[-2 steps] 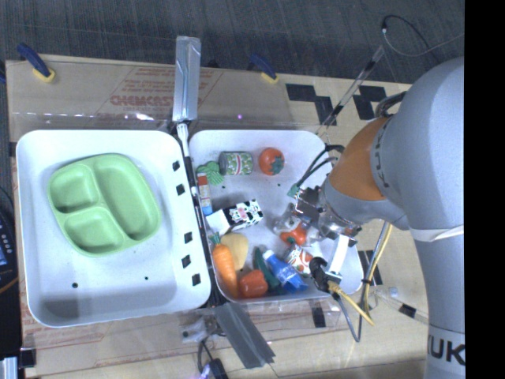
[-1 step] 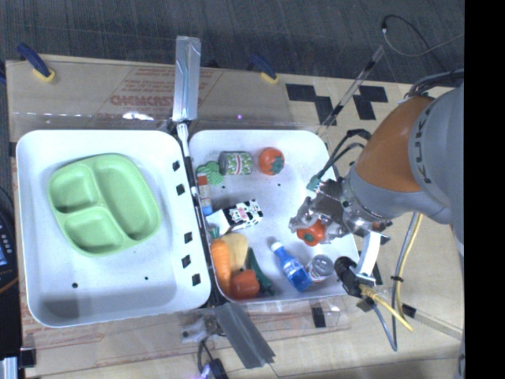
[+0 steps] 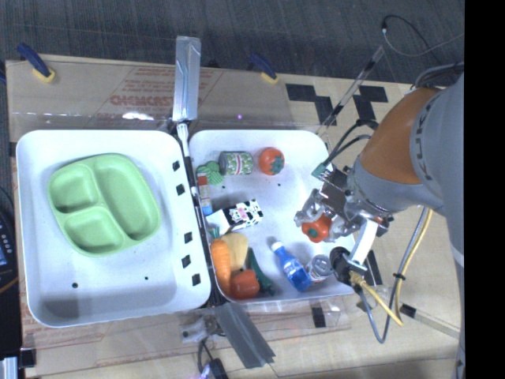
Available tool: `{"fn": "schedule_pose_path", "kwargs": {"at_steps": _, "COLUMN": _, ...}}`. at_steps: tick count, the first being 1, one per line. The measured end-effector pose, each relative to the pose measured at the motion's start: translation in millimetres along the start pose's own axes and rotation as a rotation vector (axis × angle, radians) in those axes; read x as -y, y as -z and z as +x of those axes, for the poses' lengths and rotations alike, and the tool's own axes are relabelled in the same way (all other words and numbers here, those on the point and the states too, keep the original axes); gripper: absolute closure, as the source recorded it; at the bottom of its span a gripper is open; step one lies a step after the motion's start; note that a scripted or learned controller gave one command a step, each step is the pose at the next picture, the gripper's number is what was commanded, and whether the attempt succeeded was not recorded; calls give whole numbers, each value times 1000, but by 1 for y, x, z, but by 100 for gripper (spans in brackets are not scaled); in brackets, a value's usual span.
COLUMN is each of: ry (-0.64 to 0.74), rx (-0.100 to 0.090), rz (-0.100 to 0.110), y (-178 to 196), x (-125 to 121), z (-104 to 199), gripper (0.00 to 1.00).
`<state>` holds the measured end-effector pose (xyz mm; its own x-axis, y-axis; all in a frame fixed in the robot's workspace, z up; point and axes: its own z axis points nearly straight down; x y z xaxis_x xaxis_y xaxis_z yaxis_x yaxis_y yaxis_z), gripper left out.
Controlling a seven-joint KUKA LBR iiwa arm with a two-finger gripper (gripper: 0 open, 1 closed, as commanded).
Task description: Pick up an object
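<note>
**Red toy sits right at the gripper, near the right bin's right wall**

Going left to right, we start in the left bin (image 3: 47,290), where a green tray (image 3: 102,202) with three compartments lies, smooth moulded plastic with rounded corners, closer to the far-left corner than to the near edge.

Across the divider, the right bin (image 3: 300,144) carries a scatter of small things. Along its left wall we see an orange carrot-shaped piece (image 3: 220,259) with a red lump (image 3: 243,284) at the near-left corner. A black-and-white patterned block (image 3: 245,213) lies tilted near the middle. At the far edge sit a small green-labelled can (image 3: 235,163), lying on its side, and a round red-orange tomato (image 3: 271,160) just beside it. Near the near edge a blue bottle (image 3: 289,265) lies with its long axis running diagonally, white cap toward the middle.

Then comes the gripper (image 3: 319,226), metal, reaching in over the right wall. A red toy (image 3: 318,228), rounded and glossy, sits at its tip, seemingly between the fingers; we judge the fingers closed about it, though whether it is lifted off the floor we cannot tell. Any coming move would be straight up.
</note>
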<state>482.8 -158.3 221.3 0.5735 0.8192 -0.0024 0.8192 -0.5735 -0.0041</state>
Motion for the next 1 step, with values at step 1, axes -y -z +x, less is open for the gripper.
{"fn": "schedule_pose_path", "kwargs": {"at_steps": 1, "ry": 21, "rx": 0, "rz": 2, "y": 18, "x": -44, "z": 69, "gripper": 100}}
